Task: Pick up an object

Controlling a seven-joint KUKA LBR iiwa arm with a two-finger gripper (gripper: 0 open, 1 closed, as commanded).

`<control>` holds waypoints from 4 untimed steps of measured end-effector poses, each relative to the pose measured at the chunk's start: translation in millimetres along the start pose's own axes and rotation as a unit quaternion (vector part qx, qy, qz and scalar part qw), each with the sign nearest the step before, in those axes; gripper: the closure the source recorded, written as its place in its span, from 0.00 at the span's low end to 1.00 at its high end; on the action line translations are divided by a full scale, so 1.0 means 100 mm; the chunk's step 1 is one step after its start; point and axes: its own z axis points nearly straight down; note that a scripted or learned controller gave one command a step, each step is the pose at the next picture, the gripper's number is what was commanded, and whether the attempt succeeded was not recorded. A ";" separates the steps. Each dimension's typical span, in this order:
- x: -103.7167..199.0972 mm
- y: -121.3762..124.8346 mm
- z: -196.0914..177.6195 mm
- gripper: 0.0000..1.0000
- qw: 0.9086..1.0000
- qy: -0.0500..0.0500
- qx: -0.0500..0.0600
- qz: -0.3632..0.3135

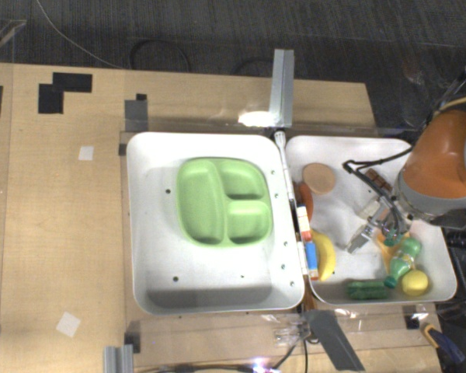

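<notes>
While poised low in the right bin [338,155], reaching with tool [370,230], grip state impossible to tell, toward the bottle [404,256] beside the lemon [415,282]; next: closing squarely on it.

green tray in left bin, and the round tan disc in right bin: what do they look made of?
Green tray: looks like moulded plastic, matte to satin; uniform light green, rounded corners, three smoothly recessed compartments with soft shading. Tan disc: probably wood, or wood-look plastic; flat, matte, even light brown face with no glare. Grain is too small to tell, so this one stays open.
</notes>
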 end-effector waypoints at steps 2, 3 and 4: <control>-0.36 0.35 -1.00 1.00 1.000 -0.001 -0.001 -0.003; -0.43 1.00 -1.02 1.00 0.998 0.002 0.000 0.066; -1.20 0.34 -0.93 1.00 1.000 0.001 0.001 -0.016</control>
